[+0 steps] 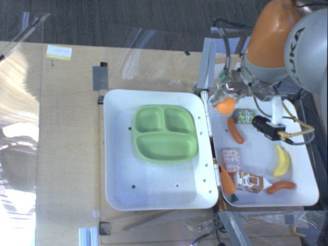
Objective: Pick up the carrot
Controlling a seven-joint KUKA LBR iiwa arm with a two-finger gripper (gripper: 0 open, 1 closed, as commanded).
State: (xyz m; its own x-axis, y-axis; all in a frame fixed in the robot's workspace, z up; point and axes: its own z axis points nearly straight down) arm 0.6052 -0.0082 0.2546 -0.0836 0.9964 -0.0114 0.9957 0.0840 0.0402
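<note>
The gripper [224, 94] is hovering at the right bin's [300, 199] far left corner, over an orange [225, 106] (jaw state cannot be told). The carrot [226, 180] is lying ungrasped against the near left wall. Next move, likely: travelling nearward, then descending.

The carrot [226, 178] lies tight against the left wall of the right bin [307, 188], so there is no room to reach in on that side. A small box [249, 181] sits just right of the carrot, almost touching it. A pink packet [231, 159] lies just above the carrot. Right of the box is a sausage [281, 186], with a banana [281, 161] higher up. Straight above the carrot the way down is free.
</note>
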